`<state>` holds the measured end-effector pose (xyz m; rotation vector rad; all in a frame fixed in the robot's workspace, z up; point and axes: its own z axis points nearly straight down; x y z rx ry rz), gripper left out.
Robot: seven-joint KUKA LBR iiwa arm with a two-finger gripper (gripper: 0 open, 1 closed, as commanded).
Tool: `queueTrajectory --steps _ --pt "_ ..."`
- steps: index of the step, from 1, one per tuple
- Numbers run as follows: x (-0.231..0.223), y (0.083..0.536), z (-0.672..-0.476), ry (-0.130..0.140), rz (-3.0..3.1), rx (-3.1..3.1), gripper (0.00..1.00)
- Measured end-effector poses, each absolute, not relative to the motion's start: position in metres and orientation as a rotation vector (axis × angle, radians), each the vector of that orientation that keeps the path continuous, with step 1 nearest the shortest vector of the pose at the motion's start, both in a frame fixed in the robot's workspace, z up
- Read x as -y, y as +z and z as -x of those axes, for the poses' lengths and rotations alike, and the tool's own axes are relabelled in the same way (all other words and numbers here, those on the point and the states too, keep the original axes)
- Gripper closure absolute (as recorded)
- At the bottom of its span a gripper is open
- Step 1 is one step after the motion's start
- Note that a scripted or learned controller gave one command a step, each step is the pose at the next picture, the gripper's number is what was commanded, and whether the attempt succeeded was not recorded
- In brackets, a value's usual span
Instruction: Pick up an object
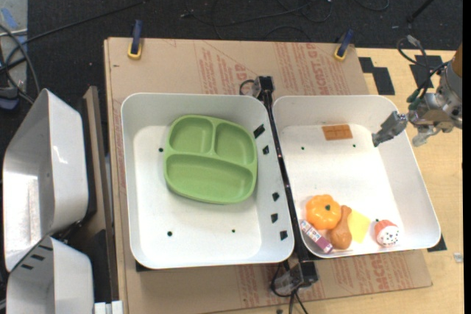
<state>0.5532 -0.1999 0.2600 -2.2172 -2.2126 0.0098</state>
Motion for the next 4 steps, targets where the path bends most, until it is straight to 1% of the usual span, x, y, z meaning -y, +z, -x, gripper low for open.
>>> queueTrajectory --steps 1,2,3,4 --pt "0.199 0.266 -0.555 0.001 2.22 2.223 0.0" --pt "0.195 0.222 -0.558 0.004 2.219 2.219 0.0" --pt "0.2 0.159 -0.556 0.005 2.22 2.216 0.0" --pt "0.197 0.116 -0.551 0.0 2.224 2.219 0.0"
